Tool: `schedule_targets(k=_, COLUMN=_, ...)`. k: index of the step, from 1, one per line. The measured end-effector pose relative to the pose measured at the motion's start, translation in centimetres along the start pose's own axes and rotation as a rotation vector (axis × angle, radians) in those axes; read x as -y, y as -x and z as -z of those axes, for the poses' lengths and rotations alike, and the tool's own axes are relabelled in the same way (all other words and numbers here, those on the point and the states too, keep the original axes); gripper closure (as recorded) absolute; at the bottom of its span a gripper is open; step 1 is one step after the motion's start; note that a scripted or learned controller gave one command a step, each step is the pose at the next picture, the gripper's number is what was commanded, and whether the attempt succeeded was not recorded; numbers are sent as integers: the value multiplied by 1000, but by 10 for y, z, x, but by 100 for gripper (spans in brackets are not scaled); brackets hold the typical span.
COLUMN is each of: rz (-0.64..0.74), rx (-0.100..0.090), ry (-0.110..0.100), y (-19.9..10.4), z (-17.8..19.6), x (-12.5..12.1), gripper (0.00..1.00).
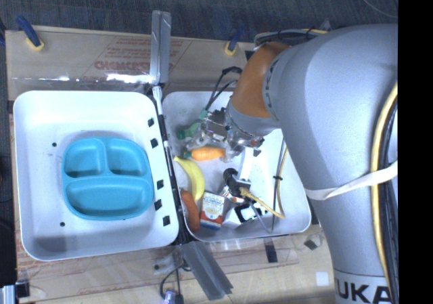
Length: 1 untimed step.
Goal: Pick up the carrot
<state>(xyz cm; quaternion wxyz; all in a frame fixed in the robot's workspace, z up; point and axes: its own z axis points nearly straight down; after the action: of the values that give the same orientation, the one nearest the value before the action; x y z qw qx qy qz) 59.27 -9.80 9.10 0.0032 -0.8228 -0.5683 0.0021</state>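
Right now the carrot [207,154] lies in the right bin [294,211], centre-frame, long axis roughly horizontal, just above the banana [192,175]. Gripper [223,135] sits just up-right of it, touching or nearly so. Finger state: cannot tell, wrist hardware blocks the view. No grasp visible. Carton [212,209] and other clutter sit lower in the bin.

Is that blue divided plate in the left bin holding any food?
Empty: the blue divided plastic plate shows bare blue compartments, lying flat in the left white bin.
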Motion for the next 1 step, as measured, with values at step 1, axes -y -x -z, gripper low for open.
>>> schedule_targets(k=1, rz=4, rx=-1, ry=-3, y=-1, z=10, x=0, gripper=100)
